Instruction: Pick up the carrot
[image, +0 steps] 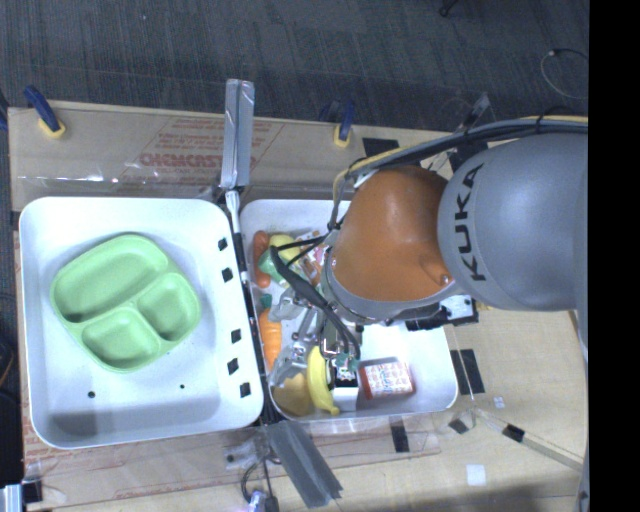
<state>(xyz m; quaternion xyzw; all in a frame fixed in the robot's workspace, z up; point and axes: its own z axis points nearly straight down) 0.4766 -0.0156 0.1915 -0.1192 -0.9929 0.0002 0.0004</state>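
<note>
while the gripper (312, 345) hovers low over the right bin (435, 395), finger state unclear, the carrot (269, 332) beside it awaits a grasp.

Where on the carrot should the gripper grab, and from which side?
Judging by the view, grip the carrot across its orange middle, coming from above. It lies lengthwise along the right bin's left wall, so close the fingers across its narrow width, clear of the banana.
</note>
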